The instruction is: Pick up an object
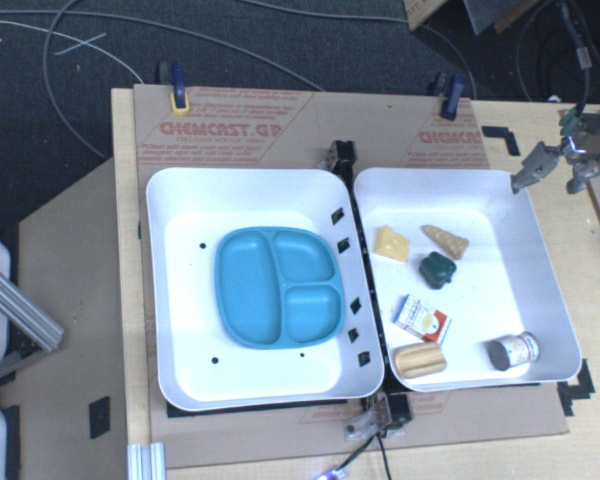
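Observation:
The right bin (540,268) holds several small objects: a yellow block (391,243), a tan wedge (446,239), a dark green lump (438,269), a red and white packet (421,319), a tan roll (420,360) and a small grey can (512,351) lying on its side. My gripper (553,176) hangs over the bench beyond the right bin's far right corner, off to the upper right of the objects. It stands open with nothing between its fingers.
The left bin (180,228) holds a blue divided plate (279,286). A black divider with clips (346,258) runs between the two bins. Blue clamps (180,93) pin the board at the back. Cables lie on the dark floor behind.

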`<state>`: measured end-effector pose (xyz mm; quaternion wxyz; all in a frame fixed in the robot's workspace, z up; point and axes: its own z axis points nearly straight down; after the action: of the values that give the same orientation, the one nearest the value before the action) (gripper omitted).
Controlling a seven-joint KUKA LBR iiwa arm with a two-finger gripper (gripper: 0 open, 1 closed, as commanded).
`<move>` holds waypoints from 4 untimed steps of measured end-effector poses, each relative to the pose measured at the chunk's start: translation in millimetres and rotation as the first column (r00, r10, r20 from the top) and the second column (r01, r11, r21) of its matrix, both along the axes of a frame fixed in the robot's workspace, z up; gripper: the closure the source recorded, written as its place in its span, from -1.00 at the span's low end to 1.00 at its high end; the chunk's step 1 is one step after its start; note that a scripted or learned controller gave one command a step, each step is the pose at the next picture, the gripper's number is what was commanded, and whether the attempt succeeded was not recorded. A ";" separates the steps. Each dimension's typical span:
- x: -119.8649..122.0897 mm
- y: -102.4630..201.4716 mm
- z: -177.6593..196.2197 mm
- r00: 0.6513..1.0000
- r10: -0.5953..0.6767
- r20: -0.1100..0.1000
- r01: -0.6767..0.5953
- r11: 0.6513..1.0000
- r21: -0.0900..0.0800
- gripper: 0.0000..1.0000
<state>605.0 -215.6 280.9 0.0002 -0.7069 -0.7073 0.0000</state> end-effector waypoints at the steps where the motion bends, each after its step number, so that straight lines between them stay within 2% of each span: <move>1: -2.8 3.0 -41.8 1.000 0.000 -0.003 0.000 1.000 0.001 -1.00; 3: -0.9 8.4 -125.8 1.000 0.000 -0.003 0.000 1.000 0.001 -1.00; 4: 0.1 8.4 -112.2 1.000 0.001 0.001 -0.001 1.000 0.000 1.00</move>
<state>605.1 -207.2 168.7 -0.0002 -0.7065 -0.7077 -0.0006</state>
